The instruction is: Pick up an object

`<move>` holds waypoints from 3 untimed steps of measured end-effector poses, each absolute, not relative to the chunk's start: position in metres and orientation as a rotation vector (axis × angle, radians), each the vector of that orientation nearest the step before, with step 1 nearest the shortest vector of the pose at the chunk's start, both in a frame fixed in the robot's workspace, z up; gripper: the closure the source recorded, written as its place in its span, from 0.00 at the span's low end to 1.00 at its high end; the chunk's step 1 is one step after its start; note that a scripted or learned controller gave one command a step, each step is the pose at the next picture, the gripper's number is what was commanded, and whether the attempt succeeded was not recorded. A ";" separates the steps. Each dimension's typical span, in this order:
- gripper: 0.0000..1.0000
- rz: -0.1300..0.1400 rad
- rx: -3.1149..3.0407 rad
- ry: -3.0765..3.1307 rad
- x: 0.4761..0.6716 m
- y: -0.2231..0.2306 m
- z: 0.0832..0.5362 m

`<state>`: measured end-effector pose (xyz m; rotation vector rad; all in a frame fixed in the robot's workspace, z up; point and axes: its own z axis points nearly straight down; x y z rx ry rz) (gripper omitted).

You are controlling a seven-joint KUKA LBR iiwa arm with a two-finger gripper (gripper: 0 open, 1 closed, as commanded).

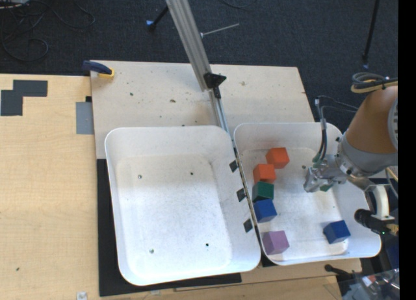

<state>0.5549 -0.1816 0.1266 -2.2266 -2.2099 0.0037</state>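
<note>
You're at approach: gripper (318,182) hangs over right bin (296,137), claw state unclear. Next, drop onto orange block (277,156), left.

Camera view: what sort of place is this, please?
Most likely a robotics lab bench for grasping trials: two white bins side by side, small coloured blocks such as an orange block, and the gripper above the right bin, with cables on the dark floor.

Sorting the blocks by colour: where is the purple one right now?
The purple block lies in the right bin, at its near left corner, just below the blue block that ends the row along the divider.
</note>
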 end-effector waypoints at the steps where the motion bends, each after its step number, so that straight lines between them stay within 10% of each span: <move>1: 1.00 -0.003 -2.222 -2.225 0.556 -0.178 0.189; 3: 1.00 0.000 -2.214 -2.223 0.564 -0.130 0.230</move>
